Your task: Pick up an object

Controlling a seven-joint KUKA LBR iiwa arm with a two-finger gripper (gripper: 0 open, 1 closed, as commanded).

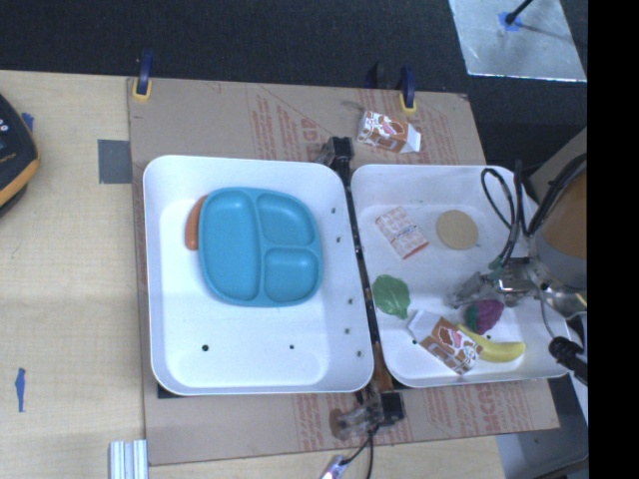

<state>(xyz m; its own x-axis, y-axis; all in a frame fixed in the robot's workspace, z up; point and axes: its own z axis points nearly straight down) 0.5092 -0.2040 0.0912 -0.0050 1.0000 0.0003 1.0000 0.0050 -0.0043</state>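
The right bin (429,190) holds a purple object (486,314), a yellow banana (501,350), a printed snack packet (449,342), a green leafy piece (391,295), a tan round disc (458,230) and a white-and-red packet (401,232). My gripper (481,289) reaches in from the right edge and hangs low in this bin, just above and to the left of the purple object. Whether it touches that object I cannot tell. The arm's body hides the bin's right rim.
The left bin (250,362) carries a blue divided plate (262,245) with an orange item (191,226) peeking out at its left edge. Another snack packet (389,133) lies on the cardboard behind the right bin. Black cables (499,203) loop near the arm.
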